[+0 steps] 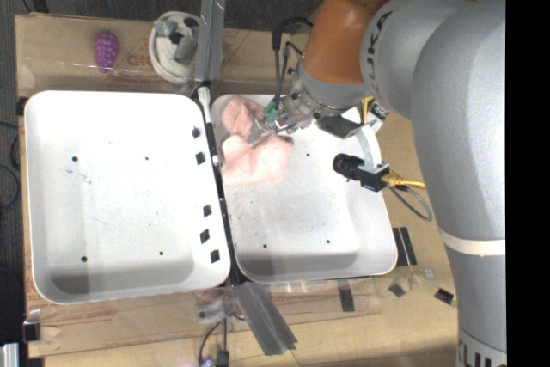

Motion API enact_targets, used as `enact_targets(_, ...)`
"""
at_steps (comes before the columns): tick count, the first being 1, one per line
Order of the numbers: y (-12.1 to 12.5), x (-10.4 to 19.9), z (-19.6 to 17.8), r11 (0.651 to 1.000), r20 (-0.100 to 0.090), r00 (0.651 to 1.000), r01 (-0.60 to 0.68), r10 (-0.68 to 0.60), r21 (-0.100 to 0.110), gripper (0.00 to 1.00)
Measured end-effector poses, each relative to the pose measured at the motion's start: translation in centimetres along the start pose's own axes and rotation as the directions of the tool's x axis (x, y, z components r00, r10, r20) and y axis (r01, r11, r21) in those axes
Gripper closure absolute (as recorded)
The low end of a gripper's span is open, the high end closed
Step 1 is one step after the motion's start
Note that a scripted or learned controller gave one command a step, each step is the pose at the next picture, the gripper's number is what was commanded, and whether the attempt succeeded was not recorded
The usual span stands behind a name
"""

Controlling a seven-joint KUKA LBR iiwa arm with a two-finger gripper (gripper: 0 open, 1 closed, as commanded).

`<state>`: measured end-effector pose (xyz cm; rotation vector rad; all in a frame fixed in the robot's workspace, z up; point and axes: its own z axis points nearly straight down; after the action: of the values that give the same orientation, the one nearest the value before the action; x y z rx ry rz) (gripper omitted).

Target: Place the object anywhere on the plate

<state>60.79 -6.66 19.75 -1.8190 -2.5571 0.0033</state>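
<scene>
I see the pink object (249, 146) lying in the right bin (344, 249), up in that bin's far left corner. It looks soft and lumpy, pale pink, and it is blurred enough that I cannot name it more closely. Its long axis runs roughly from the bin's far wall toward the near side, leaning a little to the right at the nearer, wider end. Its left edge sits just beside the divider where the two bins meet, and its far end is close to the right bin's far wall, so on those two sides I have little room. To the object's right and toward the near wall the bin floor is bare white and open.

The gripper (268, 125) is over the object's upper right part, right at its surface. I cannot tell how its tips stand, nor whether anything is caught there; the picture is too soft at that spot. The arm (430, 56) comes in from the object's right, with its orange band (339, 34) just behind the wrist, and its grey bulk covers the right bin's right edge.

Left of the object, across the divider, the left bin (51, 185) lies wide and white. Beyond it, on the bench, I see a small purple thing (106, 50) and a white coil (174, 45) near the object's far left.
</scene>
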Motion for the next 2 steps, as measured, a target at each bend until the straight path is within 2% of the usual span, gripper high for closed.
enact_targets(1,0.0,0.1,-3.4,1.000,0.000,1.000,0.006,-0.006,-0.001,1.00)
enact_targets(2,0.5,5.4,-4.2,0.917,0.001,0.917,0.400,-0.400,0.001,1.00)
